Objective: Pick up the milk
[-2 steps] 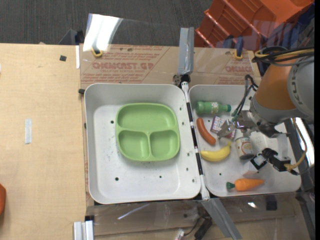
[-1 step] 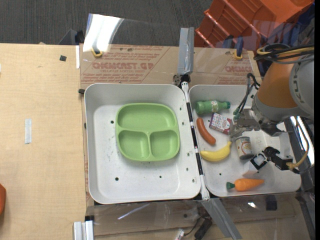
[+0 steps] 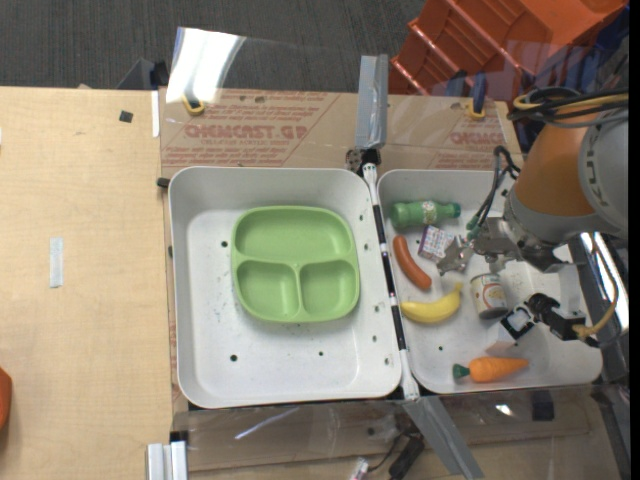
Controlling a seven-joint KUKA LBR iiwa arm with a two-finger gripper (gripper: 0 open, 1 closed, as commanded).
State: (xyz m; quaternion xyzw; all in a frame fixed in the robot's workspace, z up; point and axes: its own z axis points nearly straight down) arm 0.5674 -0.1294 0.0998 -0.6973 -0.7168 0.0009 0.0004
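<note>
The milk (image 3: 433,240) is a small white and purple carton lying in the right bin (image 3: 575,368), just below the green bottle (image 3: 424,211). My gripper (image 3: 458,257) hangs low over the bin right beside the carton's right edge, at or very near touching it. The carton rests on the bin floor and is not lifted. The grey arm with its orange band (image 3: 560,173) comes in from the right above the gripper.
The right bin also holds a red sausage (image 3: 411,262), a banana (image 3: 432,308), a small can (image 3: 488,293) and a carrot (image 3: 492,369). A green divided plate (image 3: 296,263) lies in the left bin (image 3: 200,358). An orange crate (image 3: 500,23) stands behind.
</note>
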